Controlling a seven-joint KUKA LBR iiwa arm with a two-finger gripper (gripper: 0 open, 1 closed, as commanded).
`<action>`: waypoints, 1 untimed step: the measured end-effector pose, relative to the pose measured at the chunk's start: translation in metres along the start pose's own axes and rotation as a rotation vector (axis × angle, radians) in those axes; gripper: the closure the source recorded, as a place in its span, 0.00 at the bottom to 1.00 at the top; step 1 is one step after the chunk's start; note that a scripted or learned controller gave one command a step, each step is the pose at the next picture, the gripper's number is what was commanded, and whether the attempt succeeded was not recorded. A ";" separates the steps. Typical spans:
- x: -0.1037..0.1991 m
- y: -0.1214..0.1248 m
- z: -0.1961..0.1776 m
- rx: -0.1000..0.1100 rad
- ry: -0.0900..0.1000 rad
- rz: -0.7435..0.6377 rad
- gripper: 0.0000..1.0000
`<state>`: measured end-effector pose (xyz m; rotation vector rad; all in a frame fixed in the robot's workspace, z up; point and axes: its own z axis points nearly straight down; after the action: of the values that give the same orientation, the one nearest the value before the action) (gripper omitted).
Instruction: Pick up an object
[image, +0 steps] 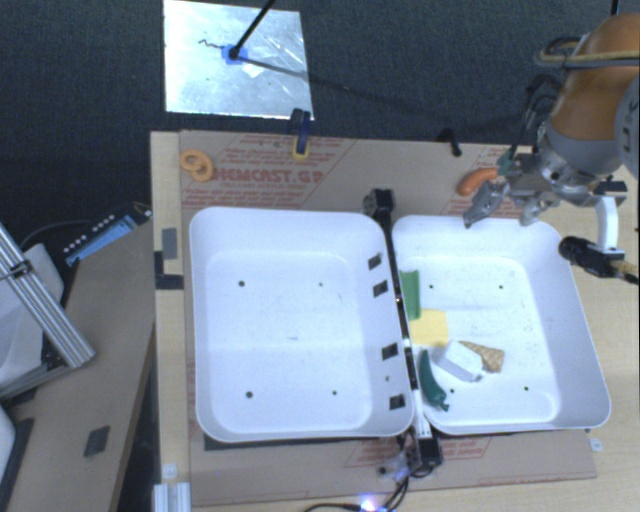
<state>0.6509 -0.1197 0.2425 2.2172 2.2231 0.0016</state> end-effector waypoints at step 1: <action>0.005 0.002 -0.177 -0.019 -0.003 -0.004 0.00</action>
<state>0.6523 -0.1144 0.4198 2.2017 2.2157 0.0195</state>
